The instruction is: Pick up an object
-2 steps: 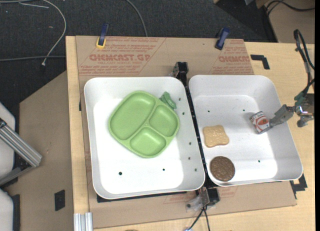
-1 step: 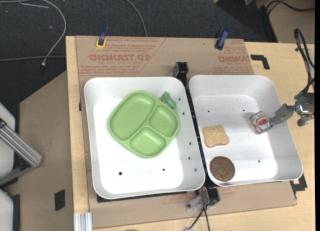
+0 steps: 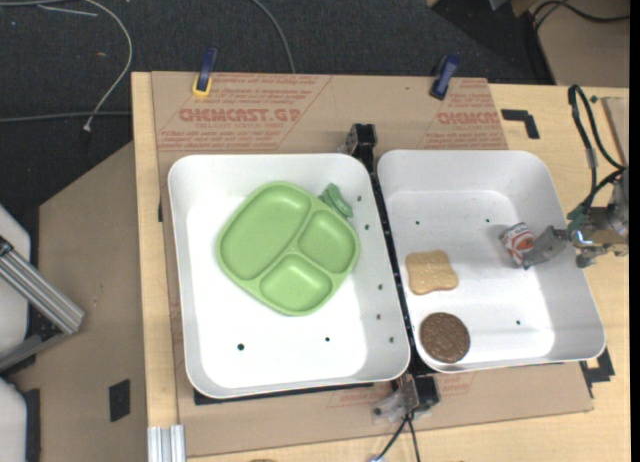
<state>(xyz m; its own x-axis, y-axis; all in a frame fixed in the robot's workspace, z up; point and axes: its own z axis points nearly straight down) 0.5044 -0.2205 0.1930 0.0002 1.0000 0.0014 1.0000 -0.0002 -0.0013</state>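
Observation:
In the right bin [image 3: 500,175] a small red-and-white can [image 3: 517,240] lies near the right wall. My gripper [image 3: 547,246] reaches in low from the right edge, its grey tip right beside the can; I cannot tell if they touch. A tan slice of toast [image 3: 431,272] lies at the bin's left side. A round brown patty [image 3: 444,337] sits in the front left corner.
The left bin [image 3: 200,330] holds a green three-compartment plate [image 3: 288,247], with a small green item [image 3: 337,200] at its upper right rim. Cables [image 3: 590,140] hang by the bench's right side. Clamps [image 3: 444,76] sit at the cardboard's back edge.

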